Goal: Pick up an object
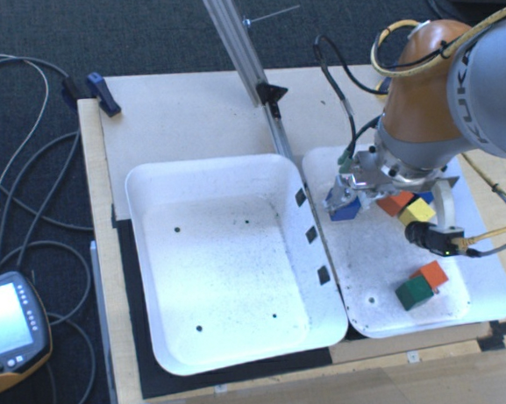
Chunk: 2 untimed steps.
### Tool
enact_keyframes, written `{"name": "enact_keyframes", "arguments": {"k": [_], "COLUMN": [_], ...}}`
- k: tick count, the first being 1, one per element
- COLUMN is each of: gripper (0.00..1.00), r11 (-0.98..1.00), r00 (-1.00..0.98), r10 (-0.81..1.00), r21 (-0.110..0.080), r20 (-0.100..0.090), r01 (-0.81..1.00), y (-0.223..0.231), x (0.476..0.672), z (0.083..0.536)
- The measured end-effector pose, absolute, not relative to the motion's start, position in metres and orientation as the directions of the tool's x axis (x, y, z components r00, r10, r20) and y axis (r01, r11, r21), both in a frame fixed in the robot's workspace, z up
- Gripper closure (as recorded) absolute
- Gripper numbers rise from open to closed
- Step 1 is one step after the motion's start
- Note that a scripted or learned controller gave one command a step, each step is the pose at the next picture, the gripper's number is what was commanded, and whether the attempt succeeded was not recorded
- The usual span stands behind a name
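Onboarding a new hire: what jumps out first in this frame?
The grey and orange arm reaching in from the right over the right bin, its gripper low by a blue block. Near it lie orange and yellow blocks; a green and orange pair sits nearer the front.

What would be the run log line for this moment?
arm: over right bin | gripper: at blue block | grasp: unconfirmed
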<state>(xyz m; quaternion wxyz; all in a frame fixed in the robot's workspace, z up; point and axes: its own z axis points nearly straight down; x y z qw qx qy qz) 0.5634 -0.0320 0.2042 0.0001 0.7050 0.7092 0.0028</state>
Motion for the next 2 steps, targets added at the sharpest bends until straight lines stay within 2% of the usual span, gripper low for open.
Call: {"name": "enact_keyframes", "arguments": {"k": [1, 2], "gripper": [1.0, 1.0], "r11": [0.008, 0.007], "r00": [-0.008, -0.007], "r10": [1.0, 1.0], "r21": [0.0, 0.003], "r20": [0.004, 0.003], "r01": [1.0, 1.0], "y": [0.033, 0.085], "x": [0.576, 0.587], "z": [0.199, 0.23]}}
